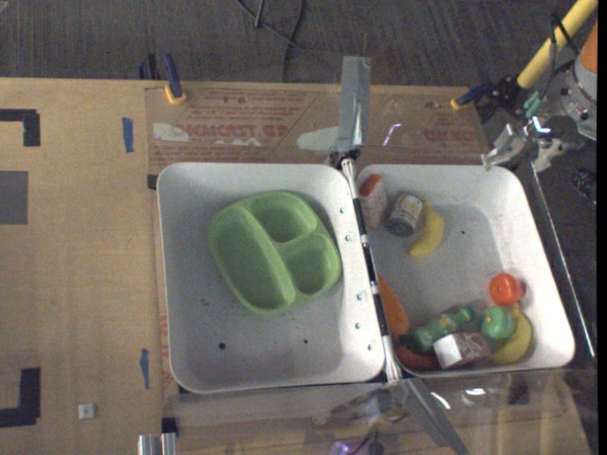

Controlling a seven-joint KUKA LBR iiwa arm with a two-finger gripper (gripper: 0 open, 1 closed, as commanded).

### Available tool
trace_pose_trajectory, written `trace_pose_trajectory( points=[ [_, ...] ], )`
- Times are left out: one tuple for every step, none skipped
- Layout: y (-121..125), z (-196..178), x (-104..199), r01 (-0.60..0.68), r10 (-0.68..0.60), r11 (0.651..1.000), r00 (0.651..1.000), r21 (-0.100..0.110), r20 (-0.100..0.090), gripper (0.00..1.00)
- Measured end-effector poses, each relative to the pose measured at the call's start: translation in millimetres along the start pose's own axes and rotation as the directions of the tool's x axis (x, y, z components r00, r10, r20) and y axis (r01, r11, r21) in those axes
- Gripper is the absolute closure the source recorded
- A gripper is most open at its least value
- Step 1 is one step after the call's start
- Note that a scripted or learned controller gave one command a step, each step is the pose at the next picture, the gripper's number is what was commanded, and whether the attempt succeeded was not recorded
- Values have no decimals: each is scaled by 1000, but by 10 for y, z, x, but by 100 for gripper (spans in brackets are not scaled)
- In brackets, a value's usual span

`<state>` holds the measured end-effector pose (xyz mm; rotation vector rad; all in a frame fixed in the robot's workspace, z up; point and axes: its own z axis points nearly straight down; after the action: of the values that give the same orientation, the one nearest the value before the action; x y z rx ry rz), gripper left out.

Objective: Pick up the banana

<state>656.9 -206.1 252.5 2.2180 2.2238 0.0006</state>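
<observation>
Banana lies in the right bin, upper-left part, tilted, touching or just beside a small can on its left. A small bottle w/ red cap sits just left of the can, against the bin's left wall. Nothing grips the banana.

2nd yellow fruit lies at the bin's lower right corner, next to a green fruit & an orange ball above it. Along the lower edge: green bottle, white box, a red item beside it; an orange carrot-like piece leans on the left wall.

Left bin holds a green divided plate, 3 compartments, set at a slant.

Gripper hangs at the right bin's upper right corner, over the rim, well apart from the banana. Can't tell how far open the claw is — too small & cluttered. Holds nothing visible. Arm w/ yellow part above it at the frame's top right.

Surface: tan board w/ cardboard sheet under the bins, blue tape bits, black corner marks at left, clamps at the cardboard's top edge. A metal post stands between the bins at top. Beyond: dark carpet, black cables.
</observation>
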Motion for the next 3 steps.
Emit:
trace_pose_trajectory(
  points=[
    [-227,1159,174,117,-117,993,993,-1,0,0],
    [-330,1639,765,210,-210,978,978,-6,3,0],
    [-306,1511,745,208,-208,978,978,-14,9,100]
  ],
)
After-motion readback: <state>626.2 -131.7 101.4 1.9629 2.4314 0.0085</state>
